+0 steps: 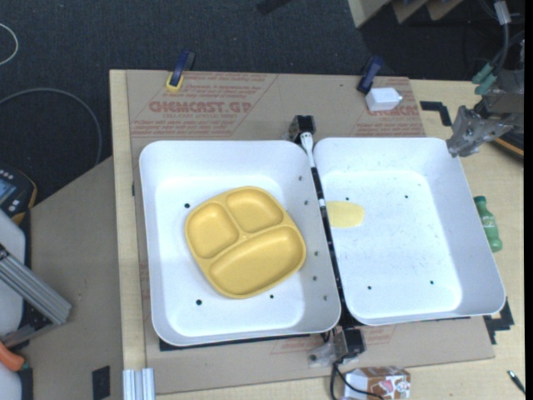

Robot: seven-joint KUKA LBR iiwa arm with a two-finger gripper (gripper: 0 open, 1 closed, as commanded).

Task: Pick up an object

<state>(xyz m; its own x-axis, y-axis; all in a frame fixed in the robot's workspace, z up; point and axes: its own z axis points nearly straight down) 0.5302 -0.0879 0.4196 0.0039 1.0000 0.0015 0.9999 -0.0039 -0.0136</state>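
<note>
Tray (pixel 244 242), a yellow three-compartment dish, lies flat in the middle of the left bin (pixel 166 161), its long axis running slantwise from the bin's upper left toward its lower right. A small yellow piece (pixel 345 215) sits in the right bin (pixel 441 161), just beside that bin's left wall and near the seam between the two. The gripper (pixel 463 140) hangs at the right bin's top right corner, over the rim, well apart from both yellow things; the small piece lies down and to its left, the tray farther the same way, across the seam. Whether the jaws are spread or closed cannot be told: they are small, grey and blurred against the table (pixel 250 98). Nothing is seen between them. A green item (pixel 488 223) rests outside the right bin's right edge.
</note>
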